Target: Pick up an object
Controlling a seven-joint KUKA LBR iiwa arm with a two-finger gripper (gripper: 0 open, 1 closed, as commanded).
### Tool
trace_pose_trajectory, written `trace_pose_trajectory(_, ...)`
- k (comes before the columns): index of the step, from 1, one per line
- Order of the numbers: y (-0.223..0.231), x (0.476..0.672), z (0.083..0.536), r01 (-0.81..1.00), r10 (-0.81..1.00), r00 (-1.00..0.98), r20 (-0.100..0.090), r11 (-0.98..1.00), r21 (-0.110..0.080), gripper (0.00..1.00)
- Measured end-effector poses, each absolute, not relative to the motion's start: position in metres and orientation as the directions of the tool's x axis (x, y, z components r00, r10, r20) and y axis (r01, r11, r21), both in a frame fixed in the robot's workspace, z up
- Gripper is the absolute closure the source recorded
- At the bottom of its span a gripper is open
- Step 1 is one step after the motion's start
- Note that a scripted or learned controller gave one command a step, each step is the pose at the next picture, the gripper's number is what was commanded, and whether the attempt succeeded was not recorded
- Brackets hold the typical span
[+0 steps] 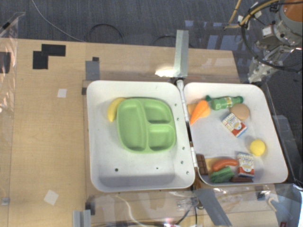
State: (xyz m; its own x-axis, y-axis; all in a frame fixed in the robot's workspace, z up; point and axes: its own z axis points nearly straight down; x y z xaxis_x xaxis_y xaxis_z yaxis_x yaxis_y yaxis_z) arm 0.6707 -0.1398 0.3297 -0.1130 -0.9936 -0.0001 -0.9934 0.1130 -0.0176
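Note:
The right bin holds an orange carrot, a green bottle, a brown round bun, a small carton and a yellow lemon. Along its near wall lie a chocolate bar, a red sausage, a green vegetable and a small box. My gripper hangs at the top right, above the bench just beyond the right bin's far right corner. It holds nothing that I can see.
The left bin carries a green divided plate with a yellow banana at its left side. A metal post stands behind the seam between the bins. Cables hang near the arm.

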Motion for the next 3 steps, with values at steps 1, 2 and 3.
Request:
trace_pose_trajectory(1, -0.109, 0.617, 0.276, -0.993, -0.993, 0.114, -0.004, -0.114, -0.004, 1.00)
trace_pose_trajectory(2, -0.091, 0.592, 0.107, -0.979, -0.979, 0.204, -0.008, -0.204, 0.007, 1.00)
trace_pose_trajectory(3, -0.132, 0.670, 0.228, -0.937, -0.937, 0.349, 0.004, -0.349, -0.014, 1.00)
